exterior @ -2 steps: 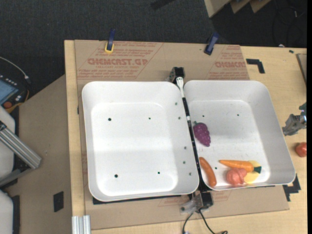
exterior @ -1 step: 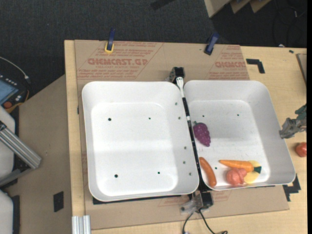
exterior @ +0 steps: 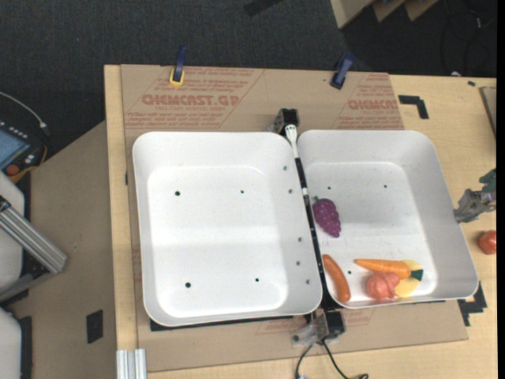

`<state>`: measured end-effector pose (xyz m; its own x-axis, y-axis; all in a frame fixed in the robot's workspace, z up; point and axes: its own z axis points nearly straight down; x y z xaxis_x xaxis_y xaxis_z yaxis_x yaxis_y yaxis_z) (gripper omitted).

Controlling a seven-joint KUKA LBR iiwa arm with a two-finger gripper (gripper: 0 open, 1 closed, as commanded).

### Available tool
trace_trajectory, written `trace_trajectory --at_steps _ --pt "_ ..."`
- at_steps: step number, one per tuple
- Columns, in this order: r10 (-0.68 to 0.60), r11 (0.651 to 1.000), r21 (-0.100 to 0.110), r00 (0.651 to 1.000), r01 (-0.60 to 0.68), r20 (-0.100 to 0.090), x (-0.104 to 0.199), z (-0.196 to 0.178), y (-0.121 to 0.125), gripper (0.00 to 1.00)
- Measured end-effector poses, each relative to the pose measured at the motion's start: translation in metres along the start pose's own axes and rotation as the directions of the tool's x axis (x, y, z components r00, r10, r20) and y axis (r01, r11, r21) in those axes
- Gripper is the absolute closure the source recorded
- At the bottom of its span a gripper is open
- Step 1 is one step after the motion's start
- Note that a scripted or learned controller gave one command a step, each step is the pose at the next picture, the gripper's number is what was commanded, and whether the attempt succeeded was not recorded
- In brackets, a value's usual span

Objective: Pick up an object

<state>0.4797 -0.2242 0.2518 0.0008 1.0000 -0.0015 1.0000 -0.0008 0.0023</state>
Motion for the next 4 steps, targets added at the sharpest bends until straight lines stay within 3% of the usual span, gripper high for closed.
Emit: trace_trajectory --at_steps 4 --pt "0.000 1.000 0.003 1.000 0.000 -0.002 0.000 0.002 0.000 1.00"
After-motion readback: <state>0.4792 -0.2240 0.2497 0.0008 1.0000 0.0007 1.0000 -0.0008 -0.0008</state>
